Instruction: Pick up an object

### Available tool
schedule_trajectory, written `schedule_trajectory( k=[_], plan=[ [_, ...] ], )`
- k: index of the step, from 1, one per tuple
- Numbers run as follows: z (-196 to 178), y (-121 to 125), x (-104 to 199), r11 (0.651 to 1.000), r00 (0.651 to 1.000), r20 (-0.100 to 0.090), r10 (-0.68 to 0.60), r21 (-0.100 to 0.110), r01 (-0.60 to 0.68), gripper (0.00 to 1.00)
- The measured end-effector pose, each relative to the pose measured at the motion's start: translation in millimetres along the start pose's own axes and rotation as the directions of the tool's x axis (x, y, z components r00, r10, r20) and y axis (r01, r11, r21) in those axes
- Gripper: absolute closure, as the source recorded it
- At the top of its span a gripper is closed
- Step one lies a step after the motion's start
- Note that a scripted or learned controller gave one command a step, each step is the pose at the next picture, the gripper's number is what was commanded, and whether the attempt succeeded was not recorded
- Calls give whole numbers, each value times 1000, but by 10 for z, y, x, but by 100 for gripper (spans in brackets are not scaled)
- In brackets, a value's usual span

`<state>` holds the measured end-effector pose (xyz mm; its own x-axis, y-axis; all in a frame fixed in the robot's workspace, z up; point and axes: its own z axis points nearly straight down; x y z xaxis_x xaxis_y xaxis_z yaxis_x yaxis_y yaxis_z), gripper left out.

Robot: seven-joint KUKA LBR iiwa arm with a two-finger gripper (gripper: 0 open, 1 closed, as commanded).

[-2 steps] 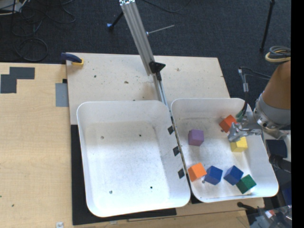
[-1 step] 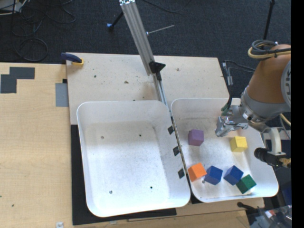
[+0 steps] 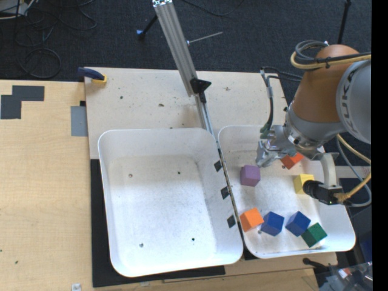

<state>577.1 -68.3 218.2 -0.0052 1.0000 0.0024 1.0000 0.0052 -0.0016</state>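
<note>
Gripper (image 3: 271, 155) hangs over the upper part of the right bin (image 3: 345, 238), at centre right of the frame; whether its fingers are open or closed cannot be told; an orange-red block (image 3: 292, 159) sits just right of it, partly hidden, and a grasp is not evident; purple cube (image 3: 250, 175) lies just below left of the gripper; yellow cube (image 3: 302, 182) lies lower right; along the bin's lower edge sit an orange cube (image 3: 251, 219), two blue cubes (image 3: 273, 223) (image 3: 297, 222) and a green cube (image 3: 314, 234); left bin (image 3: 115, 162) adjoins it.
</note>
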Motion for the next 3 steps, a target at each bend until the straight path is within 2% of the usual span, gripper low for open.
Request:
schedule_trajectory(
  k=[1, 2, 3],
  plan=[
    [-83, 60, 535, 1000, 1000, 0, 1, 1, -1, 100],
    [-121, 187, 943, 1000, 1000, 1, 2, 0, -2, 100],
    [-57, 417, 1395, 1000, 1000, 3, 2, 0, -2, 100]
  ],
)
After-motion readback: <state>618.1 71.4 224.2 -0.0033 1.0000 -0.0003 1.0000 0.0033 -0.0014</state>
